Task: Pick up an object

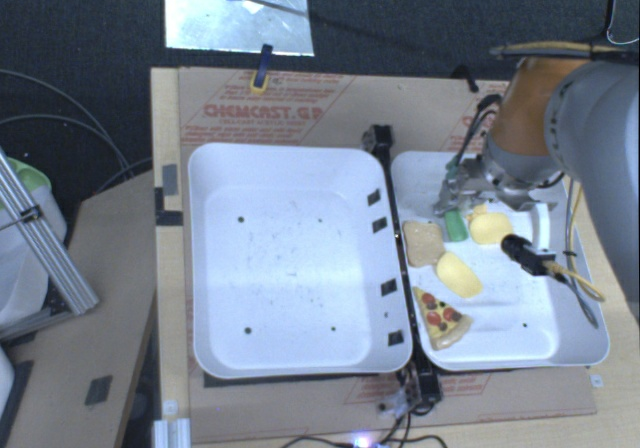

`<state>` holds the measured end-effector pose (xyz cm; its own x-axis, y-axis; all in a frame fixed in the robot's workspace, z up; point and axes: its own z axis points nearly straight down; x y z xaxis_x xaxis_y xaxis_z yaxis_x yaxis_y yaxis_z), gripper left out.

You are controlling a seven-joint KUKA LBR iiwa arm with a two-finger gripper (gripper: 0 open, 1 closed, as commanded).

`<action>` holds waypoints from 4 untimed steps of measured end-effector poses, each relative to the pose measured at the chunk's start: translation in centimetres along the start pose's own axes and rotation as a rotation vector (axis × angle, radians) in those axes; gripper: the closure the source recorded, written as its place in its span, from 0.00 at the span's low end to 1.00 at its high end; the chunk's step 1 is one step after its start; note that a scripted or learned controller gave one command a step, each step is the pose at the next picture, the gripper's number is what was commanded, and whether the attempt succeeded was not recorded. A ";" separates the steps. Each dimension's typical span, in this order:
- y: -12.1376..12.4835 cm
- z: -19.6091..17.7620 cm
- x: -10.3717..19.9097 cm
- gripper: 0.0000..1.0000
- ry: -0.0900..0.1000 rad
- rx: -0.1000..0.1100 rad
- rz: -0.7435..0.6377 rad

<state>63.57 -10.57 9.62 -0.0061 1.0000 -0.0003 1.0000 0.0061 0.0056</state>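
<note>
The arm (pixel 575 116) reaches in from the right and hangs low over the right bin (pixel 570 336), its gripper (pixel 458 198) down by the far left part of that bin. Whether the jaws are released or clenched cannot be told from here. A green piece (pixel 456 226) sits right under them, touching a round yellow item (pixel 490 228). Nearby lie a tan slice of bread (pixel 423 243), a yellow lemon-like piece (pixel 459 275) and a pizza slice (pixel 441 317). The left bin (pixel 205 266) sits alongside on the surface (pixel 120 226).
</note>
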 end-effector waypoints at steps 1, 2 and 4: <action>0.1 -1.1 0.0 1.00 0.000 -0.003 -0.001; -6.8 -12.8 6.5 1.00 0.003 -0.004 -0.004; -9.1 -17.7 20.1 1.00 0.003 0.007 -0.003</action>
